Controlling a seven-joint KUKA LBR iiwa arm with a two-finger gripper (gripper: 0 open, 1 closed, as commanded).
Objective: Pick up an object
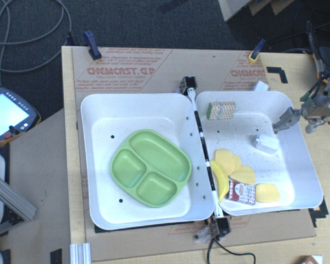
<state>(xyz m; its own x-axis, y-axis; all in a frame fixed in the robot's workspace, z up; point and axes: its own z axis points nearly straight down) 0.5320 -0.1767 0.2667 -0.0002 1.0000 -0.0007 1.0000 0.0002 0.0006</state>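
Note:
The right bin [297, 164] holds several objects. A small green and white box [220, 111] lies near its far wall. A white block [265, 143] rests toward the middle right. Along the near side sit a banana [220, 180], pale yellow round pieces [227, 160], a red and white packet [243, 193] and a yellow lump [267, 192]. My gripper [289, 120] reaches in over the bin's right rim, up and to the right of the white block, with nothing visibly held.
The left bin [99, 120] carries a green divided plate [150, 167]. A black divider strip [201, 142] runs between the bins. Clamps [91, 44] hold the cardboard-covered bench at its far edge. Cables and a tablet [8, 114] lie off to the left.

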